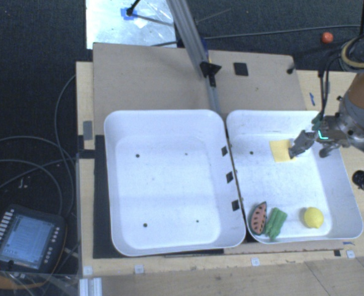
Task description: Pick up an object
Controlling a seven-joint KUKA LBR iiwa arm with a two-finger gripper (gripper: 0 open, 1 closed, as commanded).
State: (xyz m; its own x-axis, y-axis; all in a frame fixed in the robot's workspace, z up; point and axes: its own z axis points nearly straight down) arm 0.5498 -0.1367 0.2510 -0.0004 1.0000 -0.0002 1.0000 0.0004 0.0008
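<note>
A flat yellow block (281, 151) lies in the upper middle of the right bin (335, 184). My gripper (313, 145) hangs just to the block's right, near the bin's far right wall. Its fingers stand open, with nothing between them. The left finger (301, 143) is at the block's right edge. Along the bin's front edge lie a watermelon slice (258, 217), a green object (275, 222) beside it, and a yellow lemon (313, 217) further right.
The left bin (163, 184) stands beside the right one, with black clips along the shared wall (230, 176). A slanted metal pole (191, 32) rises behind the bins. Cables run at the bench's back right.
</note>
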